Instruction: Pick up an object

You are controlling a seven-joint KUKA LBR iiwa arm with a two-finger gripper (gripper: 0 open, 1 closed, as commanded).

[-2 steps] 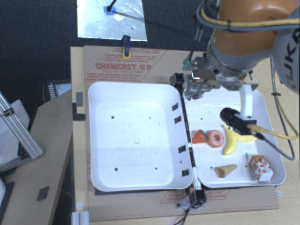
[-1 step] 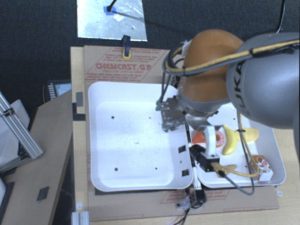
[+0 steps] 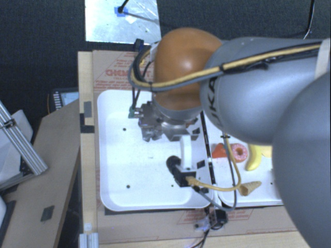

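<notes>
arm hangs low over the left bin, toys wait in the right one

the grey arm (image 3: 269,87) comes in from the right and takes up most of the space above the surface (image 3: 62,154). its orange band (image 3: 183,63) bulges over the far part of the left bin (image 3: 116,190), and below it the wrist and the end effector (image 3: 155,128) point down into that bin, toward its far half. from where i stand the arm's own bulk hides the tip, so i cannot tell how the end effector is set or whether anything is in it.

a yellow cable (image 3: 232,63) runs along the arm and loops down near the divide between the two bins, beside a black connector (image 3: 178,172) that hangs over the near right part of the left bin.

the things to pick lie in the right bin (image 3: 258,198), well apart from the end effector. a pink doughnut (image 3: 239,152) sits just right of an orange piece (image 3: 221,150), touching or nearly so. a yellow banana (image 3: 254,158) lies just right of the doughnut. nearer to me, a tan cone-shaped piece (image 3: 251,188) rests by the bin's near rim.

both bins sit on a sheet of brown cardboard with red print (image 3: 116,71). farther back a shiny foil sheet (image 3: 121,14) lies on the dark floor, with a bit of blue tape (image 3: 121,10) on it.
</notes>
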